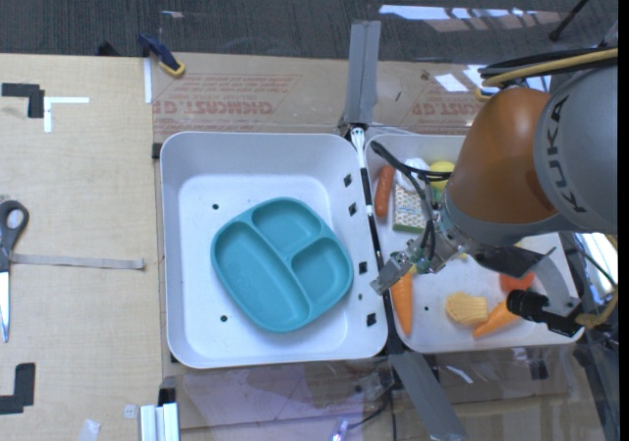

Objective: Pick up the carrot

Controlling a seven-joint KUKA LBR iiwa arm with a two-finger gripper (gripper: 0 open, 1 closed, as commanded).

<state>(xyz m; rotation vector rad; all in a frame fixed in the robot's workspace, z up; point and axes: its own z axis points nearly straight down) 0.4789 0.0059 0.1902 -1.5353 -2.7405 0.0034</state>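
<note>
Two shallow white bins side by side on the bench (79,233). In the left bin (187,331), a teal divided plate (282,264) with three compartments, lying flat and tilted a little against the bin walls. Over the right bin (432,339), the grey arm (590,135) with its orange band (506,159), reaching in from the right and hiding much of that bin. Below the band, the claw (405,270), low against the bin's left wall, right at the upper end of a carrot (402,303) that lies along that wall, pointing toward the near rim. Touching or merely just above the carrot: cannot tell; open or closed: cannot tell either, with the tips lost among cables and shadow. Farther back along the same wall, a second orange carrot-like piece (383,192), beside a pale patterned packet (407,205) and a yellow item (441,171) partly under the arm. Toward the near right of that bin, a yellow ridged piece (466,308), an orange wedge-shaped piece (497,318) just beside it, and a small red-orange bit (515,282) behind. On the bench's left edge, scissors (10,233); near the far edge, a blue and yellow clip (161,53).
</note>
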